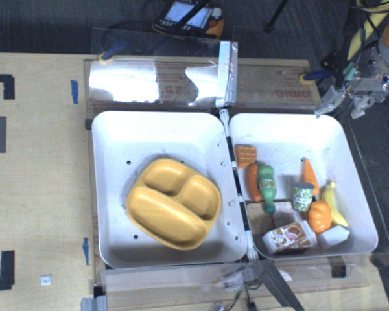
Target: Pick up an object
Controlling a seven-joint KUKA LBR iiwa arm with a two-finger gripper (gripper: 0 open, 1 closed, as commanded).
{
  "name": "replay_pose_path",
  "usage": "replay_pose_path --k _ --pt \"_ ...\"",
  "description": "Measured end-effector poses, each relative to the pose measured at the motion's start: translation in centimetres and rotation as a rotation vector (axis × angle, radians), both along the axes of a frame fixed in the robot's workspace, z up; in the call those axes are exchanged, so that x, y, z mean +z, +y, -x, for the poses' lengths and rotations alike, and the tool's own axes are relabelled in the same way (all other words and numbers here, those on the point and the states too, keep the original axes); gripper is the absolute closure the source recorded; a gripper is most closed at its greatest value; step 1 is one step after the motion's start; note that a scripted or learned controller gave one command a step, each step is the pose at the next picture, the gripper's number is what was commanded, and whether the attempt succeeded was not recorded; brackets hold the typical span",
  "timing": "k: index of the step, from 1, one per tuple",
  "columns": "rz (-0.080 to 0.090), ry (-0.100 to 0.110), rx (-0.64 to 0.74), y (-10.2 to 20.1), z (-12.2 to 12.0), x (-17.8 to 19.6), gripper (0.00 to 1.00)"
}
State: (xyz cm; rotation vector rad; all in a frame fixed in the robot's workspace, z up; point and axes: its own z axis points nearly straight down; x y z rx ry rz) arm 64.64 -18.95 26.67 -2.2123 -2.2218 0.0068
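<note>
Hovering beyond the right bin (pixel 350 149), we can't tell our gripper (pixel 340 102) fingers' state; next we descend over the green bottle (pixel 266 186).

Two shallow white plastic bins sit smooth and faintly glossy, the left bin (pixel 110 141) and the right bin (pixel 285 135). In the left one, a yellow three-compartment plastic tray (pixel 174 203) shows a soft satin sheen. Lower right of the frame, a green plastic bottle (pixel 267 186) gleams, the round orange toy fruit (pixel 320 216) looks smooth and shiny, and the small printed carton (pixel 289 237) reads as matt paper. Across the top, a clear plastic sheet (pixel 155 76) throws bright glare. The pale wooden bench (pixel 32 193) is matt.
</note>
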Motion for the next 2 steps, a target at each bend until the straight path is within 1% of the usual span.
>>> replay_pose_path --k 1,2 --pt "0.001 -0.005 0.056 1.02 4.32 -17.5 0.0" --pt "0.001 -0.004 0.056 0.9 4.27 -16.82 1.0"
